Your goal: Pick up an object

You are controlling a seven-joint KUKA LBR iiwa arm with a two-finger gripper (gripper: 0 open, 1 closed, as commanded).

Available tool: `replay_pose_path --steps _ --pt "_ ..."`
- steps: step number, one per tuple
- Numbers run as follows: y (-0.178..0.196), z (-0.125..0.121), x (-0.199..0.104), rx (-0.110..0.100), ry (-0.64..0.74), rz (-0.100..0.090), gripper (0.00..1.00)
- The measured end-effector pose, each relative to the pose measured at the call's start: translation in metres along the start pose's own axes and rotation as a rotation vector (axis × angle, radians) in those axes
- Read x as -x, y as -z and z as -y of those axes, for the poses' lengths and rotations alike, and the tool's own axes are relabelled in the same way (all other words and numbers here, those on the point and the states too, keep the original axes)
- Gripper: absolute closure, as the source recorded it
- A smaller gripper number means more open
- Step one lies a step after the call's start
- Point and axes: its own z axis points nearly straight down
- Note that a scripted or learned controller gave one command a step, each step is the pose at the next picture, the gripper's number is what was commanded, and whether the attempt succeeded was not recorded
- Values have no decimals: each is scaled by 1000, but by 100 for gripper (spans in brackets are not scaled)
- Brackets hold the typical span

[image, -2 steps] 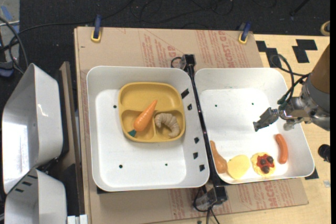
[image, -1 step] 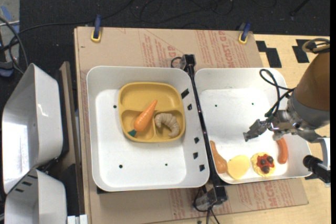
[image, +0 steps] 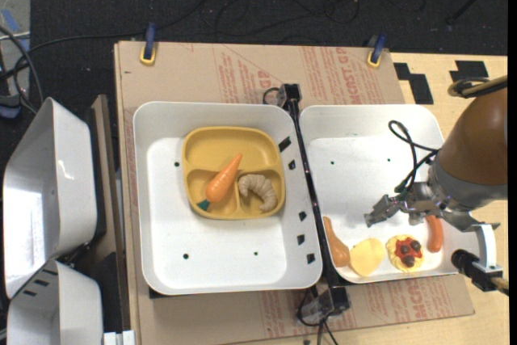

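My gripper (image: 386, 211) hangs low over the right bin (image: 355, 133), its dark fingers spread open with nothing between them. Just below it, along the bin's near edge, lie a pale yellow round piece (image: 367, 256), a small pizza-like disc with red toppings (image: 405, 250), an orange drumstick-shaped piece (image: 334, 242) and a red sausage (image: 435, 233). In the left bin (image: 161, 198) a yellow divided plate (image: 202, 145) holds a carrot (image: 223, 178) and a beige shrimp-like piece (image: 258, 190).
A black divider (image: 303, 166) runs between the two bins. The arm's orange band (image: 485, 141) and a black cable (image: 408, 145) hang over the right bin's right side. Spare white bins (image: 48, 198) stand off the bench at the left.
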Motion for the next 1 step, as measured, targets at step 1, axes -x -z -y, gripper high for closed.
replay_pose_path --steps 1 --pt "-51 0 -1 1 0 0 0"
